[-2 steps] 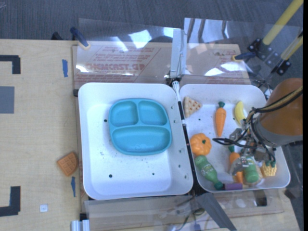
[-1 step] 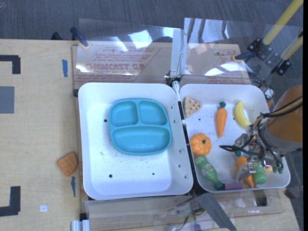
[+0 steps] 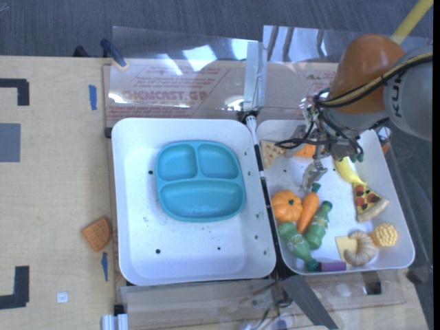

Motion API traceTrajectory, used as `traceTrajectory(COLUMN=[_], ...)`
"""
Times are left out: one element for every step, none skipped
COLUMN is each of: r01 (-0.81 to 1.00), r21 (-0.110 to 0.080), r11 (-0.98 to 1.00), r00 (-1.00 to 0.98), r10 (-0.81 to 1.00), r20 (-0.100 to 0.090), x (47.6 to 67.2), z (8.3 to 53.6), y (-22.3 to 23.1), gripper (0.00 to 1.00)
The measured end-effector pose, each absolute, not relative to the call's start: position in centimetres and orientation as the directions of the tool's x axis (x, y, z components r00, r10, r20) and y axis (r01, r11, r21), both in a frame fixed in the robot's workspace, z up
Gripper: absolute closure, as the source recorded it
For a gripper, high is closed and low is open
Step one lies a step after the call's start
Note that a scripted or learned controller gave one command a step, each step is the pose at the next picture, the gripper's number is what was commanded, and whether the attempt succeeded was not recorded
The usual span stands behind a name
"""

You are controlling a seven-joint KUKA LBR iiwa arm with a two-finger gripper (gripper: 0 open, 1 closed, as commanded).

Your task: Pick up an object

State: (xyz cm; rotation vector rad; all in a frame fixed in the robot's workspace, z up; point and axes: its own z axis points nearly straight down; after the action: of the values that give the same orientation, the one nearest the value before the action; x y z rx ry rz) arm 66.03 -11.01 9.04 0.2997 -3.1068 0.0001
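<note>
A grey arm with an orange band reaches in from the right over two shallow white bins set side by side. The left bin (image 3: 137, 253) holds one blue three-compartment plate (image 3: 200, 181). The right bin (image 3: 402, 243) holds a heap of toy food: one pumpkin (image 3: 286, 205), one carrot (image 3: 309, 211), two green bottles (image 3: 311, 231), one banana (image 3: 348, 170), one pizza slice (image 3: 368, 201), one corn cob (image 3: 386, 235), one croissant (image 3: 359, 247), one yellow cheese block (image 3: 344, 244) and one cracker wedge (image 3: 271, 152) at the far left corner. The gripper (image 3: 313, 179) hangs above the far middle of that bin, over the carrot and pumpkin; its fingers sit close together with nothing visible between them. One waffle-like orange piece (image 3: 97, 234) lies on the wooden bench (image 3: 48, 184) left of the bins. Faint red printing on the clear sheet (image 3: 179, 88) beyond the bins cannot be read.
</note>
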Motion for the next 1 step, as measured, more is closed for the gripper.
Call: traceTrajectory(r01=[-0.189], r21=[-0.005], r11=[0.982], r00=[-0.982], r10=[-0.189], r20=[-0.017], x=[66.76], z=[10.46], y=[-10.8], gripper=[1.0])
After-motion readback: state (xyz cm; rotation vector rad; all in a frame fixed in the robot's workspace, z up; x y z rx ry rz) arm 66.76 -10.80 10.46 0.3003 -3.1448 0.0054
